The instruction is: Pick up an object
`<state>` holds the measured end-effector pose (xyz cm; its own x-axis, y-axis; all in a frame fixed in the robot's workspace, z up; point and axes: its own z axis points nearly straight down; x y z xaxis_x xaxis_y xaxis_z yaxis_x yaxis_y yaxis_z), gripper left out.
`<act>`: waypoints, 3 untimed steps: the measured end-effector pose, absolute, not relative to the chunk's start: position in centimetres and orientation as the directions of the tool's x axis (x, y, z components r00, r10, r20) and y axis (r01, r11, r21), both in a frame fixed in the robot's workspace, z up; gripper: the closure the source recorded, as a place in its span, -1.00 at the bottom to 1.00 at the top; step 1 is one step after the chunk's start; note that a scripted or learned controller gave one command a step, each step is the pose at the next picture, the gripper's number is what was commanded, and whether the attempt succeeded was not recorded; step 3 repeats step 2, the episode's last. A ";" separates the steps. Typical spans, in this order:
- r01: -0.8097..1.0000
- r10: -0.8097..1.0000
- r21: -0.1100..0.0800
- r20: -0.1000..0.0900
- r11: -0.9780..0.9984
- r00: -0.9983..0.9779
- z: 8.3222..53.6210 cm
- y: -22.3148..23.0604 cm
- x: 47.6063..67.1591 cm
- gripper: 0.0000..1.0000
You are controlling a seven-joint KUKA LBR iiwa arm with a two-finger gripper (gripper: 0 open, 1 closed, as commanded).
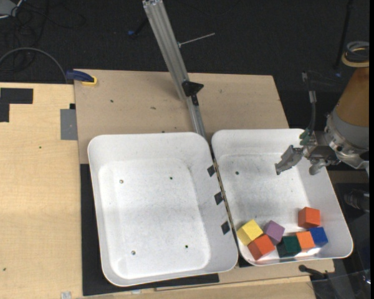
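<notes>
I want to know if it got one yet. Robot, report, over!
Hand over right bin, open, holding nothing. Blocks bunched in that bin's near corner, untouched. Nothing between hand and blocks.

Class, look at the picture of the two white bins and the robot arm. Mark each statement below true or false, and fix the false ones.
1. All the coloured blocks lie in the right bin. True.
2. The tool grips the yellow block. False: the tool hangs over the bin's upper part, apart from the blocks, with nothing between its fingers.
3. The blocks are gathered at the near edge of their bin. True.
4. The purple block sits in the left bin. False: it sits in the right bin, beside the yellow block.
5. The blue block lies at the right end of the group. True.
</notes>
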<state>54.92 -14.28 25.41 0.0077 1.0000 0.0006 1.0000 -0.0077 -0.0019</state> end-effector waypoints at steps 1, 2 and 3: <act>1.000 1.000 -0.002 0.001 -0.009 0.009 26.4 -14.3 54.9 1.00; 1.000 1.000 0.007 0.000 0.003 -0.003 46.0 -7.8 52.1 1.00; 1.000 1.000 0.007 0.000 0.003 -0.003 46.0 -7.8 52.1 1.00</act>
